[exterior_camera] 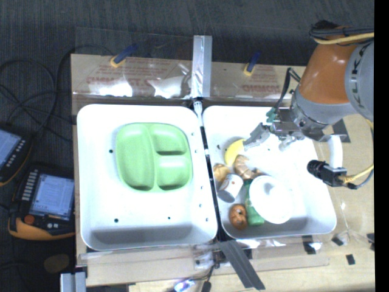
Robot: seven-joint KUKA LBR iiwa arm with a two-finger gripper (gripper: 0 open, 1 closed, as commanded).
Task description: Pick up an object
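Arm (340,72) is seen reaching in from the right, its orange band above the upper right corner of the right bin (316,224). Gripper (262,134) is positioned over the upper middle of that bin, fingers pointing left and down toward the objects; the fingers appear spread apart with nothing seen between them, though the detail is small. Objects are clustered in the left and lower part of the right bin: a yellow object (233,151) lies just beside the fingertips, a tan and brown object (243,166) sits directly below it, and a small grey cylinder (230,187) rests near the bin's left wall. A white bowl-like object (271,199) is seen lying over a green item (255,216), with a reddish-brown round object (237,215) touching the green item's left side. Left bin (97,224) is noted to hold a green divided tray (153,156), lying flat at its centre, well apart from the gripper.
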